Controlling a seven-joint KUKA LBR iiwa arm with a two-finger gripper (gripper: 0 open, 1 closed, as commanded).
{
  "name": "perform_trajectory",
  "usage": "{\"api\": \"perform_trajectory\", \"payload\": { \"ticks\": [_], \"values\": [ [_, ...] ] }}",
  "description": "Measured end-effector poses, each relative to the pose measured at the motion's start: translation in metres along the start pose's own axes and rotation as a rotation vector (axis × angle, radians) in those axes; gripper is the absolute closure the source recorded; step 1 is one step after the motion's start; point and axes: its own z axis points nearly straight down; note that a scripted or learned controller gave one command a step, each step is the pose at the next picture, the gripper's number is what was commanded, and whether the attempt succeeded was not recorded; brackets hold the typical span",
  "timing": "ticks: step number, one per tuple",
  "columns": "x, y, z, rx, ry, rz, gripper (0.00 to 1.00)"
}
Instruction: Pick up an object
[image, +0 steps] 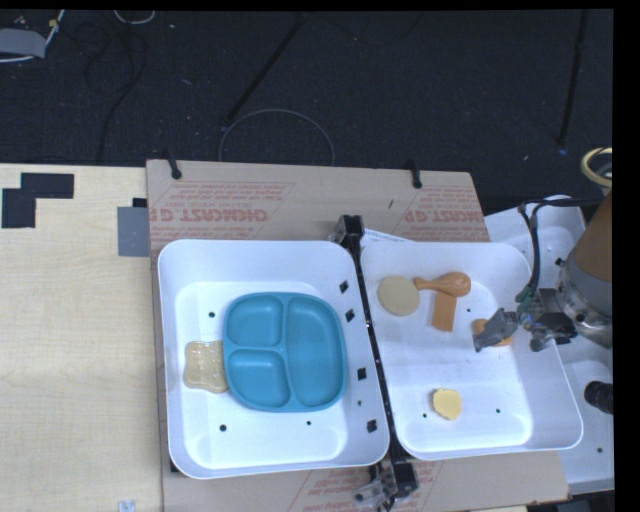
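A pale wooden bench (70, 330) fills the left of the frame, bearing dark grey and black flat shapes at upper left. Right of it, a brown cardboard sheet (300, 205) printed with red lettering, mirrored and not readable, lies under two glossy white bins. The left bin (190, 262) holds a teal plastic plate (284, 350) with three compartments; a pale yellow, waffle-like piece (205, 366) touches its left edge. In the right bin (545, 420), a cream disc (399, 296) sits at upper left, with a tan spoon-shaped piece (446, 284) just beside it and an orange block (443, 312) below that. A round yellow piece (447, 404) lies low in the bin, well apart from the claw (494, 330). The claw hangs at the bin's right side, over a small orange object (482, 326) at its tip; whether its fingers are spread or pinching cannot be told.
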Motion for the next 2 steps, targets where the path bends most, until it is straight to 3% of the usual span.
{"api": "perform_trajectory", "payload": {
  "ticks": [1,2],
  "values": [
    [0.0,0.002,-0.003,-0.007,-0.002,-0.001,0.0],
    [-0.003,-0.007,0.045,-0.001,0.001,-0.001,0.0]
  ]
}}
